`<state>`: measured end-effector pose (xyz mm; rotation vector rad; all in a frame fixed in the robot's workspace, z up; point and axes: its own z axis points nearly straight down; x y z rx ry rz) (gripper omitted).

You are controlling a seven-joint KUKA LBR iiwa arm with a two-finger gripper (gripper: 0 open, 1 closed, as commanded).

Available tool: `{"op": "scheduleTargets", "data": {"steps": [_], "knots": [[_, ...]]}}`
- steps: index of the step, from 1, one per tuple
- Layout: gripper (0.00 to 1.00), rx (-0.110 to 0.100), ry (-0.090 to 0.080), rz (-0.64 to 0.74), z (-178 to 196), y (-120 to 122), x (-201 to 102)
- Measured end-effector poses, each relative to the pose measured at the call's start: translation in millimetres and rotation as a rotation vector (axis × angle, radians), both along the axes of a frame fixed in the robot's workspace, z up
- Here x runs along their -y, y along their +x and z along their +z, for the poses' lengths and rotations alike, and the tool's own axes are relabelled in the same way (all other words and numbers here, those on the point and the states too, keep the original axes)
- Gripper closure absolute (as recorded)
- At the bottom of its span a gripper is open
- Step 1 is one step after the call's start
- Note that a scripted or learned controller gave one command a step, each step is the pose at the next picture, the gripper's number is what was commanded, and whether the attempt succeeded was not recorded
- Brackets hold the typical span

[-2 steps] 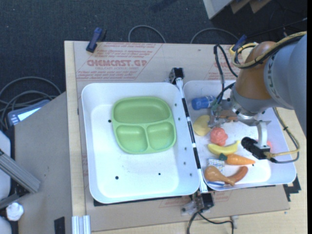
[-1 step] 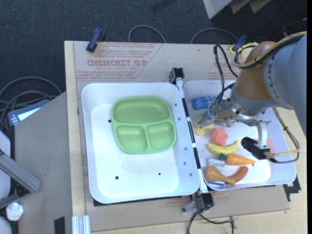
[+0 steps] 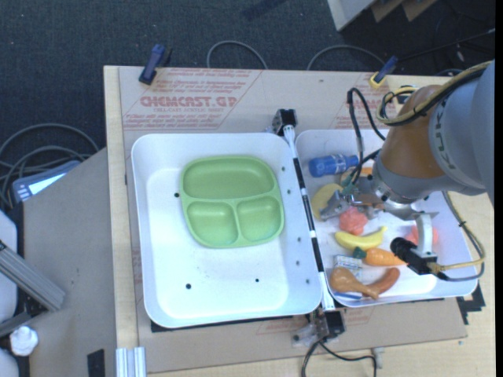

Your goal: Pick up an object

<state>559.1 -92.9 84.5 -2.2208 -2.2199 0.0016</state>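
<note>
The right bin holds several toy foods: a blue bottle at the back, a yellow piece by the left wall, a pink-red piece, a banana, an orange carrot and a brown drumstick at the front. The gripper is down in this bin, just above the pink-red piece and beside the yellow piece. The arm's orange band hides the bin's back right part. Whether anything is held cannot be made out.
The left bin bears a green divided plate. A red item lies right of the banana. A black cable loops over the arm and across the right bin's front. Blue clamps sit on the cardboard at the back.
</note>
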Motion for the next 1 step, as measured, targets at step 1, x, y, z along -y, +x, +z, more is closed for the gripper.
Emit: {"op": "scheduleTargets", "data": {"steps": [1], "knots": [[1.0,0.003,-0.001,0.0,10.7,1.0,-0.2]]}}
